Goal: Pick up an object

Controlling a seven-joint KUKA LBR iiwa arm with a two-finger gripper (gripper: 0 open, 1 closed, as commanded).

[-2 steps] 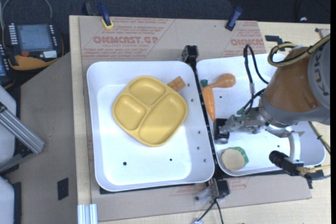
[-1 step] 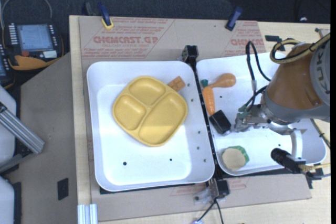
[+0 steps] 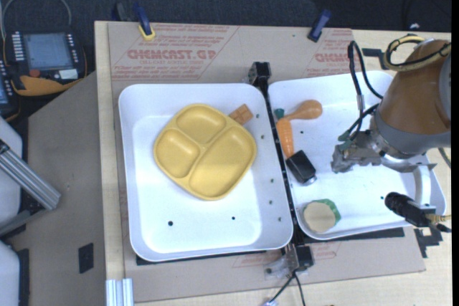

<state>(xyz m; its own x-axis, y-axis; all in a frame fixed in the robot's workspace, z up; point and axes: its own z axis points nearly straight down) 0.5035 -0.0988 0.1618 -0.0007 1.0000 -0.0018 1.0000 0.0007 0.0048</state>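
1. Gripper [image 3: 343, 158]: hangs over the right bin [image 3: 337, 93], mid-floor; its fingers are too small and blurred to judge, so I cannot tell their state.
2. Objects along the right bin's left wall: carrot [image 3: 286, 136], black block [image 3: 301, 166], and a tan wooden piece [image 3: 305, 110] near the far edge.
3. Round, green-rimmed object [image 3: 320, 216]: rests at the near rim.
4. Bare floor lies between gripper and carrot.
5. Left bin [image 3: 208, 226]: yellow divided plate [image 3: 206, 150], open floor nearer.
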